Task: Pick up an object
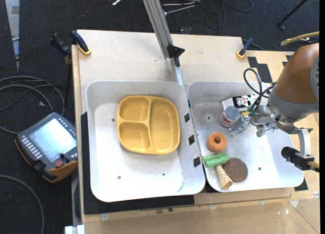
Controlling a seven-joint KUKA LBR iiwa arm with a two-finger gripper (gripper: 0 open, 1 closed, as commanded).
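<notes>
Two shallow white bins sat side by side on a pale wooden bench (pixel 127 55). The left white bin (pixel 101 177) held a yellow plastic plate with three sections (pixel 149 125), lying flat near the middle.

The right white bin (pixel 274 169) held the small things. An orange ring like a little donut (pixel 217 141) lay near the middle of the bin. Just below it was a green stick-shaped toy (pixel 216 160), touching a tan cone-shaped piece (pixel 223 176). A round brown disc like a cookie (pixel 236 169) lay right beside the cone. A small black, white and red toy (pixel 244 100) sat near the back of the bin.

The grey arm with the orange band (pixel 299 83) reached in from the right. Its claw (pixel 234 122) was low in the right bin, at a small grey and red object (pixel 228 116), above the orange ring. I could not tell how far the claw was open, or if it had hold of anything.

A grey and orange hand controller with a screen (pixel 48 146) lay on the dark floor to the left of the bench.
</notes>
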